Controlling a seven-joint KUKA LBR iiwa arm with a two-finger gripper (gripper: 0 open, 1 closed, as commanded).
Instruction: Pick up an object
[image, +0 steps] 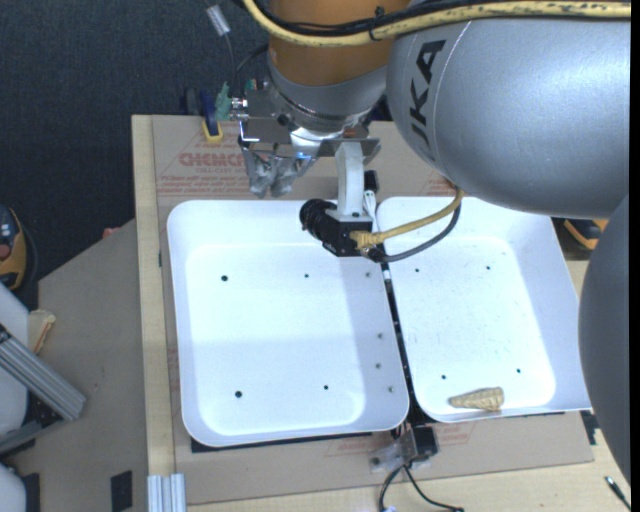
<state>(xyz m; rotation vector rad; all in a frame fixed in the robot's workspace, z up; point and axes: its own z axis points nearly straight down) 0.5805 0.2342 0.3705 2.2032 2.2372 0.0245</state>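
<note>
— Where do we start? With the gripper (272, 178)?

— Yes. We see it past the far edge of the left bin (200, 400), over the brown board (165, 300) with the red lettering. Its grey fingers (263, 180) point down and look close together, but they are small and blurred against the board, so we cannot tell how far they are parted. We see nothing between them.

— And just behind it?

— Above the fingers sits the metal wrist block, then the orange band (320, 25), and the big grey arm (520, 100) sweeps in from the right and covers the upper right corner. A black fitting (325, 225) with a tan cable (420, 225) hangs near the top of the seam between the two bins.

— Where is the thing we are meant to pick up?

— We find one object, a small tan piece (476, 400), long and slightly tapered, lying flat in the right bin (560, 300) near its front rim. It is well apart from the gripper, nearly the whole depth of the bin away and on the other side of the seam.

— And the left bin?

— We see its white floor marked with a few small dark dots, with a soft shadow across the front half.

— Anything around the bench?

— A blue and yellow connector (212, 112) stands at the far left of the board, and a dark cable (410, 485) trails off the front edge below the seam.
</note>
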